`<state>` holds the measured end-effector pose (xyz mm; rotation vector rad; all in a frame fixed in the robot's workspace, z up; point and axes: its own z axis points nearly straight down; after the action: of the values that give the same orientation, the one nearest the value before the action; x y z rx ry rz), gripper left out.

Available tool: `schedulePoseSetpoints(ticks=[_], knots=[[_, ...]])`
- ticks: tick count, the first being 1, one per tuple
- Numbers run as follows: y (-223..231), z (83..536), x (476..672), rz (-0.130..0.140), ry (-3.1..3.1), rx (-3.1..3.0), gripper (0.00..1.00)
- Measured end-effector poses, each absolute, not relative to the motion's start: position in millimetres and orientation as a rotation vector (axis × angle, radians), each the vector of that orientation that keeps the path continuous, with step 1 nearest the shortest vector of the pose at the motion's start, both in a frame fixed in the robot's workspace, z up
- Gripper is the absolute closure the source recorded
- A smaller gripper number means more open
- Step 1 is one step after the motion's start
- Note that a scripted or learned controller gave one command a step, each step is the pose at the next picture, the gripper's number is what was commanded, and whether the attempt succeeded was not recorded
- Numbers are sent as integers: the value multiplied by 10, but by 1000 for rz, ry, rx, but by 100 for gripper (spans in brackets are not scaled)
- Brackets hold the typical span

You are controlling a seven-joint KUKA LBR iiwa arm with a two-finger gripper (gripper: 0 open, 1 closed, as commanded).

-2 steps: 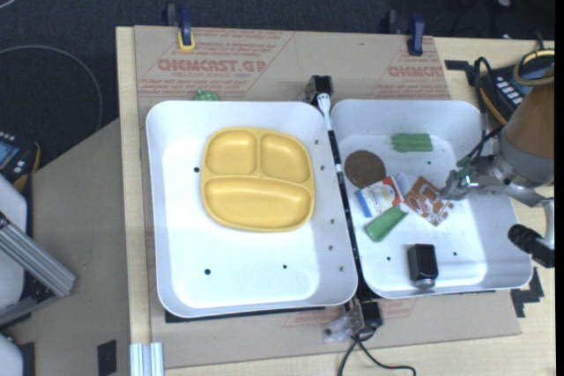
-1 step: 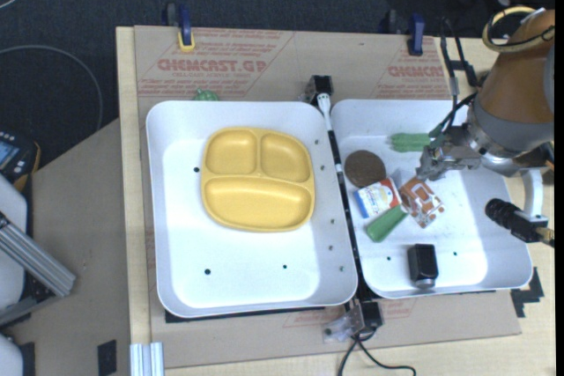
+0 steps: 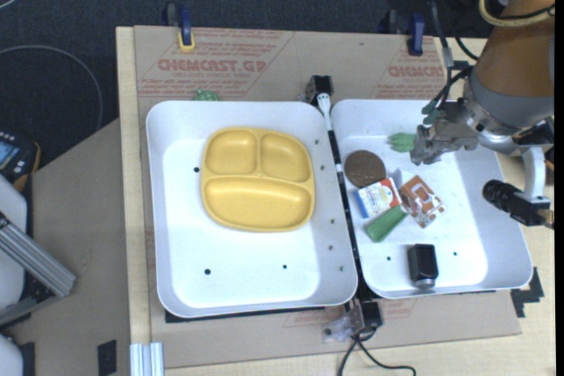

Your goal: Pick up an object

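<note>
Your gripper (image 3: 426, 147) hovers over the right bin (image 3: 493, 264); the green marker (image 3: 385, 225) points toward 2 o'clock.

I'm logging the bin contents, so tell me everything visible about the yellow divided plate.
The yellow divided plate lies flat, face up, in the left bin, toward its far half. It looks like matte plastic, a rounded rectangle with raised ridges forming three compartments: two small ones on the far side, one wide one nearer the camera. All three look bare. It rests on the bin floor, apart from the walls, with nothing else touching it.
</note>
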<state>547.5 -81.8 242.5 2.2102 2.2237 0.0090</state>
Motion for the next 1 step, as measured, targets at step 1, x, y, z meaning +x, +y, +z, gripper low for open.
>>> schedulePoseSetpoints(ticks=[1], knots=[[-137,1905,5093,-5,2235,2221,100]])
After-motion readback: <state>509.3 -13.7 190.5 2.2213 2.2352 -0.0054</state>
